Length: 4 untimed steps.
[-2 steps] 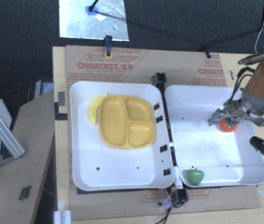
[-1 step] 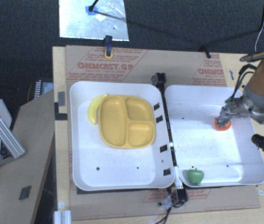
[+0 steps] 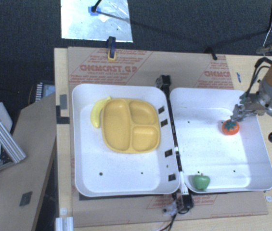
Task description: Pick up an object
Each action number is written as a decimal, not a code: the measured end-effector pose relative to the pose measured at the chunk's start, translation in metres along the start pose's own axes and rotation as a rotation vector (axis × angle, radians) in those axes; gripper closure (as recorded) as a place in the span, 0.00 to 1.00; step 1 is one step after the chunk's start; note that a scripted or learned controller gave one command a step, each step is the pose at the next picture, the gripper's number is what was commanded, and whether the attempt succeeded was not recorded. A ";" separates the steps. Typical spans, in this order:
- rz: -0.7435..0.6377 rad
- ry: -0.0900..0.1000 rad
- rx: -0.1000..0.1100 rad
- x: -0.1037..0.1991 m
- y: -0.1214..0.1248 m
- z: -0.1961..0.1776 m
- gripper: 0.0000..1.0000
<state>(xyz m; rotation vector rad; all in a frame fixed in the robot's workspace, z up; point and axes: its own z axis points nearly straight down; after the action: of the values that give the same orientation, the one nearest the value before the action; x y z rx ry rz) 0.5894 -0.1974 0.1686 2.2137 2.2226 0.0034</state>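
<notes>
My fingers, whose spread I cannot tell, hang just above the tomato, which lies in the right bin, far from the green apple.

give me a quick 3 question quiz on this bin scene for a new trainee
1. True or false: the yellow divided plate lies in the right bin.
2. Which item sits nearest the gripper? A) green apple B) tomato C) banana
3. Fill in: the banana lies against the plate's ___ edge.

Key
1. False; it lies in the left bin.
2. B; the gripper is just above the tomato in the camera view.
3. Left.
</notes>
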 end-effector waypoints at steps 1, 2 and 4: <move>-0.001 0.000 0.000 0.000 0.001 -0.053 1.00; -0.005 0.002 0.001 0.047 0.015 -0.063 1.00; -0.005 0.002 0.003 0.159 0.030 -0.065 1.00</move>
<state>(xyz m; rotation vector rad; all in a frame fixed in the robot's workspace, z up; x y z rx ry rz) 0.6185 -0.0385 0.2333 2.2112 2.2302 0.0032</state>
